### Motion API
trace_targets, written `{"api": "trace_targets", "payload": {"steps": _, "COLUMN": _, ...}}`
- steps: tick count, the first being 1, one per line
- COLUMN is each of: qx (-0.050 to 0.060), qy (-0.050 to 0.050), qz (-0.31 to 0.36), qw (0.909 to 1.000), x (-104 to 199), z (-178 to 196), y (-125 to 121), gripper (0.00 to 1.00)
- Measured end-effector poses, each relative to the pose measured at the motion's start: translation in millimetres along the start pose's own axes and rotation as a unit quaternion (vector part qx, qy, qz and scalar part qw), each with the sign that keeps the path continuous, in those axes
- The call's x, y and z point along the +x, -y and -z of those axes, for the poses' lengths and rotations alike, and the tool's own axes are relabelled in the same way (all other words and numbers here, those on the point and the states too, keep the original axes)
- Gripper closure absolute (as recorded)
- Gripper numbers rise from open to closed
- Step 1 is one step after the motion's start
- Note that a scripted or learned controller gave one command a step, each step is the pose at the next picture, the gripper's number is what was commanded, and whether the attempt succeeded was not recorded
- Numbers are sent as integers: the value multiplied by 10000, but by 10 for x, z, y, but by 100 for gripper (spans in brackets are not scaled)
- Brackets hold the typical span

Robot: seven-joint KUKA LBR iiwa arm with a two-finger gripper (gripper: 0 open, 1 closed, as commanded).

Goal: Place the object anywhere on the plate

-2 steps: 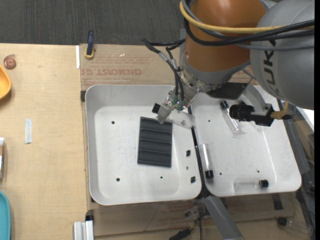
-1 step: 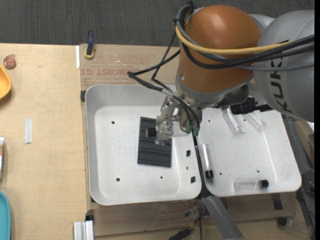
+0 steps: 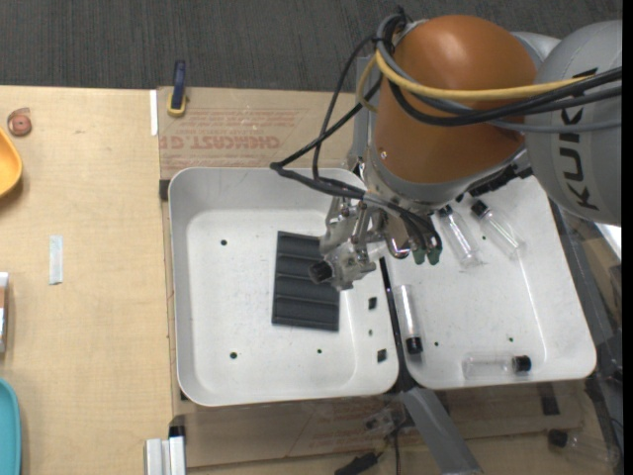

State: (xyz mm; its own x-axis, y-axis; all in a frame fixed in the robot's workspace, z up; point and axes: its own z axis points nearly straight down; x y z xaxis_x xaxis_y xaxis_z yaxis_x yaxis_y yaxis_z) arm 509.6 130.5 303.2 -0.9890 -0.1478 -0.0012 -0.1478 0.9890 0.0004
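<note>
One ribbed black object (image 3: 307,281) lies lengthwise, near-vertical.

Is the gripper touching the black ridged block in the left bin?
Cannot tell. In the camera view the gripper overlaps the block's right edge, but the slanted angle shows neither contact nor gap.

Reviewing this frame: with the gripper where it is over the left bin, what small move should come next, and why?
Probably a short descent onto the dark ribbed plate. The gripper hangs at the plate's right edge in the left bin; whether it carries anything is unclear, so lower gently.
</note>
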Motion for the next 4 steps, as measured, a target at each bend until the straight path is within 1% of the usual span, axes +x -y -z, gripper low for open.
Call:
{"api": "trace_targets", "payload": {"steps": 1, "qx": -5, "qy": 12, "qz": 1762, "qw": 9843, "x": -258, "z": 462, "y": -303, "gripper": 100}}
{"api": "trace_targets", "payload": {"steps": 2, "qx": -8, "qy": -1, "qz": 3515, "qw": 9362, "x": -467, "z": -8, "y": 119, "gripper": 100}}
{"api": "trace_targets", "payload": {"steps": 3, "qx": -12, "qy": 11, "qz": 5195, "qw": 8545, "x": -414, "z": 311, "y": -137, "gripper": 100}}
{"api": "trace_targets", "payload": {"steps": 4, "qx": -19, "qy": 9, "qz": 6836, "qw": 7298, "x": -224, "z": 398, "y": -682, "gripper": 100}}
